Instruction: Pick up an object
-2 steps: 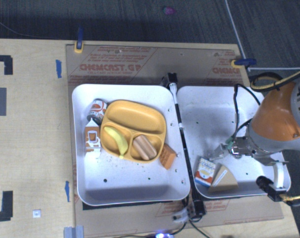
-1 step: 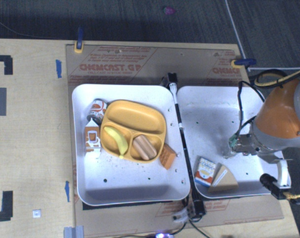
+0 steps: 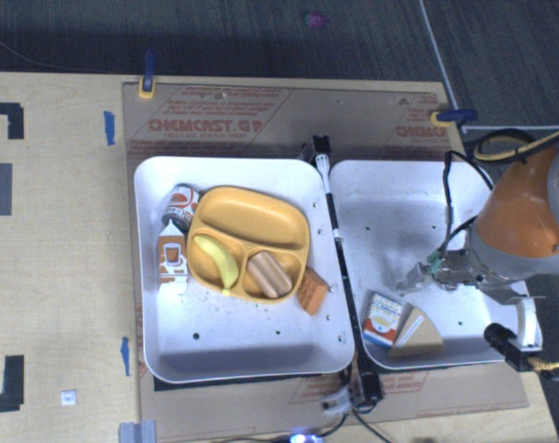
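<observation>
Small carton (image 3: 384, 319) lying in right bin (image 3: 390, 192), long axis running near-to-far, tan wedge (image 3: 422, 332) touching it, gripper (image 3: 425, 272) blurred, finger state cannot be told

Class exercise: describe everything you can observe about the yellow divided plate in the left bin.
The yellow divided plate is a rounded, plastic-looking tray with three compartments. It lies flat, right side up, in the upper middle of the left bin. One lower compartment holds a banana, the other a sausage-like brown piece; the large upper one looks bare. A can and a small carton sit against its left edge.
</observation>
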`<state>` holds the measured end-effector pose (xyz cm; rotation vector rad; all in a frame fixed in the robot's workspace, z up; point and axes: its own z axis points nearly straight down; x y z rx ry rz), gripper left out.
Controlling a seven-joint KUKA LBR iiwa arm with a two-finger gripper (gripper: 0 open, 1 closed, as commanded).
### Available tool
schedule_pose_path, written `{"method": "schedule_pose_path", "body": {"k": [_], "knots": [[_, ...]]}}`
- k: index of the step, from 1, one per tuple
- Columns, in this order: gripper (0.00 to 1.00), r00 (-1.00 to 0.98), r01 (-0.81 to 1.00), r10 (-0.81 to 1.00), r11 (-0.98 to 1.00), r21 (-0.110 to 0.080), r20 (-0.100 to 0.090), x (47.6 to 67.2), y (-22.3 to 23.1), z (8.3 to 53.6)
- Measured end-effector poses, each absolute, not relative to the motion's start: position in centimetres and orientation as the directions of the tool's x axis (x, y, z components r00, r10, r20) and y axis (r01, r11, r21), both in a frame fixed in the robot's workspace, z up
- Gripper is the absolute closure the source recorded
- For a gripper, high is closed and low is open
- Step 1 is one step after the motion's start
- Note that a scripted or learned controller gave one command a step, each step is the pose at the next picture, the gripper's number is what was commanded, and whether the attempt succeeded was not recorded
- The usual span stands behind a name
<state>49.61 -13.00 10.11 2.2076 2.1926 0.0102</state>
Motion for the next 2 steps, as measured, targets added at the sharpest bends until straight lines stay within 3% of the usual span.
{"method": "schedule_pose_path", "body": {"k": [1, 2], "knots": [[0.0, 0.002, 1.0, 1.0, -0.002, 0.017, -0.008, 48.4, -12.1, 9.0], [1.0, 0.006, 1.0, 1.0, -0.006, 0.026, -0.018, 48.6, -12.6, 10.1]]}}
